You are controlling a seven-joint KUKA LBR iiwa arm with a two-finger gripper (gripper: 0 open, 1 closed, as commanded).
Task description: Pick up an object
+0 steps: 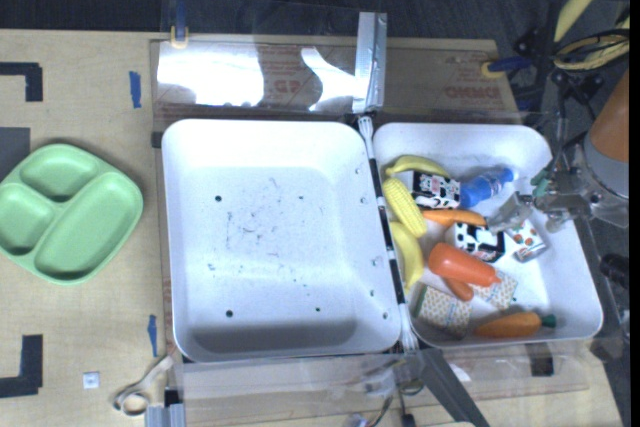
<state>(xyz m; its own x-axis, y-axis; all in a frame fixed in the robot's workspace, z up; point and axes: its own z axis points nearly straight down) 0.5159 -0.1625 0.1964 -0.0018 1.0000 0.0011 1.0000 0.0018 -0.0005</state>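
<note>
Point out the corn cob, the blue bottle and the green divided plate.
corn cob [399, 202]: camera view, middle of the cob.
blue bottle [487, 185]: camera view, its blue body.
green divided plate [128, 207]: camera view, right rim.

At the right edge a curved patch of the arm's orange band [612, 120] shows, rounded and matte, with a sliver of pale grey casing just below it. From there the small metal hand [520, 212] juts out: dull silver-grey parts, angular and bracket-like, with a darker joint and a spot of teal green near its base. Thin grey linkages run along it, ending in slim pale fingers [503, 214]; finer detail such as screws is too blurred to make out
</note>
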